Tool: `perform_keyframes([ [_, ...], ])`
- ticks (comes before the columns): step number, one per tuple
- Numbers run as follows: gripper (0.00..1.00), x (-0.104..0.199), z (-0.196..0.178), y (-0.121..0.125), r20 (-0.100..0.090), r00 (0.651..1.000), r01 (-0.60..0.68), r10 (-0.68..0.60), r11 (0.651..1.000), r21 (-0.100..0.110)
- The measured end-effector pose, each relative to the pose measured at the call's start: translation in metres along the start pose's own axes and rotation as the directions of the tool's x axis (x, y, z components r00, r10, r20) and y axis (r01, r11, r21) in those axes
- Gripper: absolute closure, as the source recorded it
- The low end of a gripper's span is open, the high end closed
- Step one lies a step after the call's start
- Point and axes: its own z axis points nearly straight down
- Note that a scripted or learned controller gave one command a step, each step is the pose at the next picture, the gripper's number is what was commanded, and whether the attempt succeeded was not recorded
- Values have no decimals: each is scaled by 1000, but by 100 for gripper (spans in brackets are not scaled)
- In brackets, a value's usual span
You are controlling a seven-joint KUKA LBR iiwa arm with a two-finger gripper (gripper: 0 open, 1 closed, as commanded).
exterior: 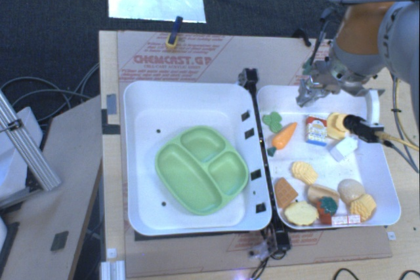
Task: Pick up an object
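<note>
while the surface (197, 56) carries both bins side by side, the grey arm (374, 16) with its orange band leans in over the far edge of the right bin (387, 187). the left bin (141, 115) holds one green divided plate (201, 169), lying flat near its middle. the right bin is crowded with toy food: an orange carrot (284, 136) beside a green piece (272, 120) near the divider, a small carton (316, 130) with a yellow piece (337, 124) just beside it, a white block (342, 149), a corn-like piece (304, 172), and a tight cluster of slices and rounded pieces along the near wall. the claw (308, 95) hangs above the bin's far left corner, apart from every object, with nothing between its tips; whether it is wide or narrow i cannot tell from this slant. no object is lifted, so the task looks barely begun, and the carrot and carton seem the nearest candidates. the risk i see is crowding: a descent onto the carton could nudge the yellow piece touching it, or pinch two things at once. the carrot's tapered, smooth shape could squirt out of a closing grip, and a drop too near the wall could strike the rim.
</note>
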Motion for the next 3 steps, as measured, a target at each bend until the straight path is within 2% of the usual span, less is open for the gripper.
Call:
perform_keyframes([
  [1, 100, 56, -1, -3, -1, 1000, 0, 0, 1000, 0],
  [2, 100, 103, -6, 16, 0, 1000, 0, 0, 1000, -3],
  [3, 100, 141, -17, 21, 0, 1000, -1, 1, 1000, -3],
])
